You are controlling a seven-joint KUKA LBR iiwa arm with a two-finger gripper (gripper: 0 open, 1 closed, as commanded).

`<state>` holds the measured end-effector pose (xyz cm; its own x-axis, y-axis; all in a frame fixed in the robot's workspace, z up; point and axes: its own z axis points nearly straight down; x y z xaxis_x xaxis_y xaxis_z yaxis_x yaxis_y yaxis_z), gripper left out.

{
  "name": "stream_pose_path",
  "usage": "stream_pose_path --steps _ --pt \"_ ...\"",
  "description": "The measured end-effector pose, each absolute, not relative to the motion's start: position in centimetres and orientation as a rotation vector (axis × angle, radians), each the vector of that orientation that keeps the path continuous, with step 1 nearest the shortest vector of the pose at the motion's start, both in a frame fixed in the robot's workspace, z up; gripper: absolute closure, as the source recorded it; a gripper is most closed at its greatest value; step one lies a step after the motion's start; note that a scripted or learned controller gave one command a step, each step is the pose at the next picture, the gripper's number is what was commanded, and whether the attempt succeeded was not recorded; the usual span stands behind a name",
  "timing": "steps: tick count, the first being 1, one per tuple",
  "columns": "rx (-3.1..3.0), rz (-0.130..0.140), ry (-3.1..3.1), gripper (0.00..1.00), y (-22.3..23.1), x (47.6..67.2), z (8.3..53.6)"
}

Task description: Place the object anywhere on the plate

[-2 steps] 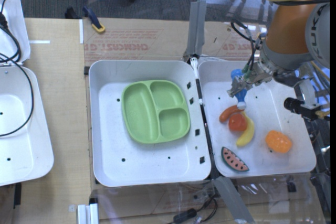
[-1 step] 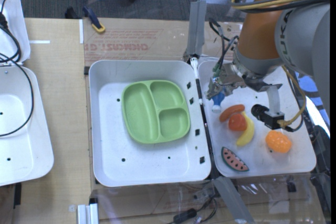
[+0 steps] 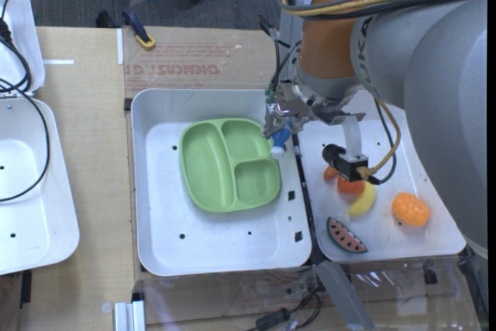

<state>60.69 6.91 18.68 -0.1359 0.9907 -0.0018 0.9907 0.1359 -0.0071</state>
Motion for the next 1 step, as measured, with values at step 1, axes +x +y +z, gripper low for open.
stream_pose_path --steps 1 --pt "-2.063 0.01 -2.365 0.0 6.89 60.7 18.69"
